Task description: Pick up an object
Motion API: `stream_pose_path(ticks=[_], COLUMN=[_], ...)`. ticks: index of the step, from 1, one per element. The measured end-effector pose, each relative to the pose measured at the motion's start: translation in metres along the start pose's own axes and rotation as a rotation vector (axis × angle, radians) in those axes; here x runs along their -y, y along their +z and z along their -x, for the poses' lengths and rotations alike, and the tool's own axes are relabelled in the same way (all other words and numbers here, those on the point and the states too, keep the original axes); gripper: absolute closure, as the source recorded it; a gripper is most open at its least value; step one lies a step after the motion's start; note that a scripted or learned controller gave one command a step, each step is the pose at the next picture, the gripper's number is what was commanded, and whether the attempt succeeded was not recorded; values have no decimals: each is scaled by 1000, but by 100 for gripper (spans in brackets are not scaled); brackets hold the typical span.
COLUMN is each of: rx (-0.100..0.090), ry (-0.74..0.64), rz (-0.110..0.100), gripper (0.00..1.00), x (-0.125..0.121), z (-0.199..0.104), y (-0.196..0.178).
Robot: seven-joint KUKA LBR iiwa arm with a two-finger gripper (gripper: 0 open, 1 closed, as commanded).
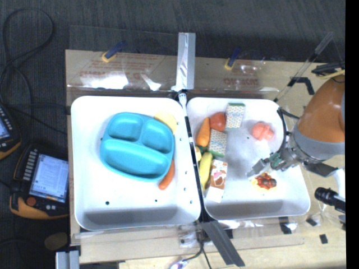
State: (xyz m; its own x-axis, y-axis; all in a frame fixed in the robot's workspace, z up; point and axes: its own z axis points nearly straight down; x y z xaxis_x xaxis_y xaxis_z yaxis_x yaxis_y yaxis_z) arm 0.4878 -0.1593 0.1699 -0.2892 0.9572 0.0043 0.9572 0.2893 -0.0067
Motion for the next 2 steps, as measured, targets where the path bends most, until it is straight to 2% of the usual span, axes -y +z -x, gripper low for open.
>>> stream_pose_path(ticks=[1,2], rx=[2,4], ry=[308,491], rz=[-2,-3], gripper=[100,100], x=[-13,-30], z=[-59,-114], y=[-9,-9])
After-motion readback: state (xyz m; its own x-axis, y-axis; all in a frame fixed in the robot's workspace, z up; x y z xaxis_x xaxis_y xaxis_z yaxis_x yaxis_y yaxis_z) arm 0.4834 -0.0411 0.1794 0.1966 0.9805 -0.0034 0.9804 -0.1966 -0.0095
